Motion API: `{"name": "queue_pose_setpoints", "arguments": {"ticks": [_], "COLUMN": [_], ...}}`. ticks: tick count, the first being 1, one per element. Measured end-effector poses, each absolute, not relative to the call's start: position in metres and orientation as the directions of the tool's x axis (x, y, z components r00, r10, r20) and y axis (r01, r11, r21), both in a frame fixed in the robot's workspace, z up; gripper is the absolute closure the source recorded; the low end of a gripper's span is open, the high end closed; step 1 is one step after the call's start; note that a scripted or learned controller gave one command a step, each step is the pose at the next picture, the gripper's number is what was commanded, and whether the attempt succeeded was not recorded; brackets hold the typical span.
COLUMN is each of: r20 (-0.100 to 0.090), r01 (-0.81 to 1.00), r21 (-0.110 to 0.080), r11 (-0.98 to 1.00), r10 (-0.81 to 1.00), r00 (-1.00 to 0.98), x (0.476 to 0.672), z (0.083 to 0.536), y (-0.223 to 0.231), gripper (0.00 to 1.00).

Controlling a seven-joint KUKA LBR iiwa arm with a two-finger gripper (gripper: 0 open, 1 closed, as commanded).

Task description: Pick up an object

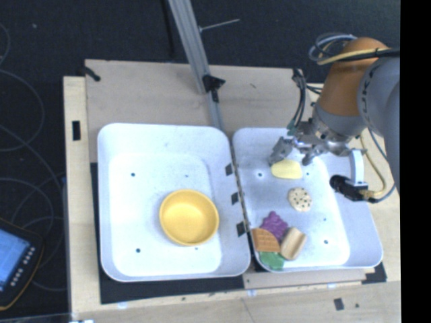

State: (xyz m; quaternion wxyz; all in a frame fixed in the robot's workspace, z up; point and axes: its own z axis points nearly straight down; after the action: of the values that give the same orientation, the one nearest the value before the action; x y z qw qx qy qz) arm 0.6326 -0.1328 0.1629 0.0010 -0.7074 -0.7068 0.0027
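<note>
A single fixed camera looks down at a slant on the bench [135, 93] from some height, taking in both white bins [114, 147] fully, with the arm [350, 79] entering from the right edge.

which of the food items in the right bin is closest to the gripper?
The pale yellow wedge, right below the gripper. The round cookie lies farther down the bin, and the purple grapes and bread roll sit near its lower edge.

The grey arm [377, 93] comes in from the right, orange band [347, 79] sitting just above the wrist, bent down toward the right bin [337, 247]. Its end effector [293, 155] hangs low over that bin's far end, fingers spread apart.
</note>
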Motion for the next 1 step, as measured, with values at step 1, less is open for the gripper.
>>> {"name": "queue_pose_setpoints", "arguments": {"ticks": [1], "r20": [-0.005], "r01": [1.0], "r21": [0.003], "r11": [-0.002], "r10": [1.0], "r00": [0.002], "x": [0.6349], "z": [0.1026], "y": [-0.1357], "gripper": [0.0]}}
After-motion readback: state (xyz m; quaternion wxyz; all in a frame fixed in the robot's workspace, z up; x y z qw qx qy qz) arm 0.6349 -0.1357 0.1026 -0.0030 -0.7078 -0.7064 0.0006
